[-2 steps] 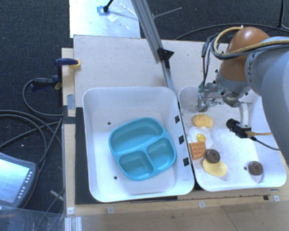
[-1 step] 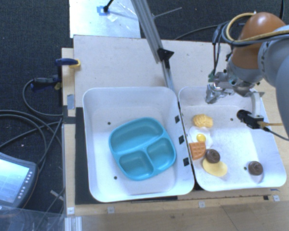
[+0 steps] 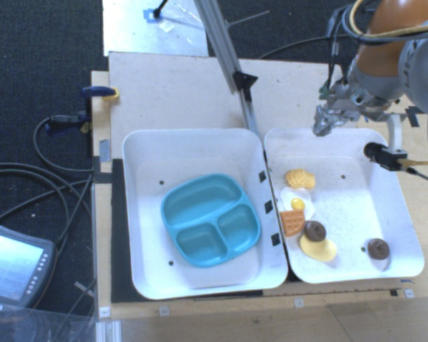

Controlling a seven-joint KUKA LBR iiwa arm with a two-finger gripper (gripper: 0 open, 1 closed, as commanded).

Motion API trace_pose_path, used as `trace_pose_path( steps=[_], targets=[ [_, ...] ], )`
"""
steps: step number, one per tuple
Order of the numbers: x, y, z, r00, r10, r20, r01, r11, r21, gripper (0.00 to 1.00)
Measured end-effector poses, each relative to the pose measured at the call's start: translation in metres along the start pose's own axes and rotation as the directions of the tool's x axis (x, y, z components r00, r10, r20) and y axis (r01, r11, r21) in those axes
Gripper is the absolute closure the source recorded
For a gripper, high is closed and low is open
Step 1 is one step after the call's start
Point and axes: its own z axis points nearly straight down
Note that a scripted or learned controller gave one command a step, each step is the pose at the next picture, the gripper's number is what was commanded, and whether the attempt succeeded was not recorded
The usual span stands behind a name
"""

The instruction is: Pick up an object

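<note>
text: none legible | pendant screen (image 3: 11, 260) (too blurred to read)

blue tray (image 3: 211, 219), white bins (image 3: 146, 191)

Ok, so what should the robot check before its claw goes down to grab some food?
1. Food in the right bin: ok, several pieces lie there.
2. Claw above that bin: ok, over its far rim.
3. Claw lined up over a piece: not ok, the yellow nugget lies nearer the camera.
4. Easy target: ok, the brown donut sits alone.
5. Crowded pieces: not ok, fried egg, waffle and another donut touch.
</note>
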Motion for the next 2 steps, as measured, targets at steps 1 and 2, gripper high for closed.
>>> trace_pose_path(
  steps=[1, 2],
  targets=[
    [0.000, 0.002, -0.023, 1.000, -0.001, -0.001, 0.001, 1.000, 0.005, 1.00],
    [0.049, -0.017, -0.032, 1.000, -0.003, -0.003, 0.003, 1.000, 0.009, 1.00]
  ],
)
